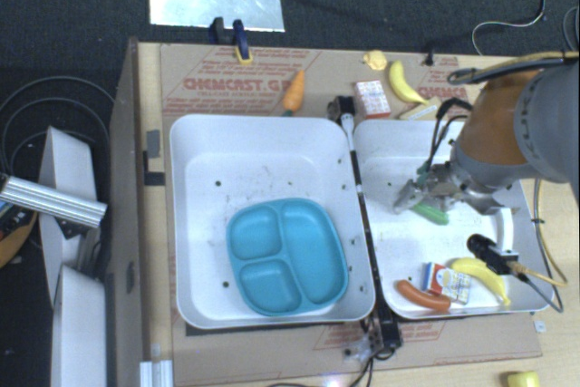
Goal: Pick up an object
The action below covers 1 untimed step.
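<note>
We see two white bins side by side on the bench (227, 75). The grey arm (544, 118) comes in from the right and reaches down into the right bin (394, 249). Its gripper (412, 197) is low over the middle of that bin, pointing toward the wall between the two bins. We cannot tell if the hand is open or closed.

A small green thing (436, 214) lies on the floor of the right bin, right by the gripper, on the side nearer the front. We cannot tell if the gripper touches it. We do not see it held.

At the front of the right bin we see a yellow banana (482, 275), a red sausage (422, 295) and a little box (450, 282) between them. All three lie close together, apart from the gripper.

In the left bin (208, 159) a blue plate (285, 254) with three parts lies flat, near the front.

Behind the bins, on the bench, we see a carrot (293, 91) and a second banana (401, 82).
</note>
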Each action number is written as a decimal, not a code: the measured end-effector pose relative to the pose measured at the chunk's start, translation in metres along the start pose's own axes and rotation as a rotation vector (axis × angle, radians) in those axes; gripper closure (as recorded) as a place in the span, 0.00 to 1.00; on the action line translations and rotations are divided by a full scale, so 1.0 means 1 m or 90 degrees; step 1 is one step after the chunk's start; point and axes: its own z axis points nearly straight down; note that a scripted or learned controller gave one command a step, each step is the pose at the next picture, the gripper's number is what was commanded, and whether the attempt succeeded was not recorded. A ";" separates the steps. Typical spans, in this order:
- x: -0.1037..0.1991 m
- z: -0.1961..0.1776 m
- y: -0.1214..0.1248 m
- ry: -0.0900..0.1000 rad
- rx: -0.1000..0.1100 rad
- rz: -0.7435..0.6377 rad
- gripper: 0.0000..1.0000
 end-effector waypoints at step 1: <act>-0.058 -0.004 0.072 -0.004 -0.007 -0.001 0.00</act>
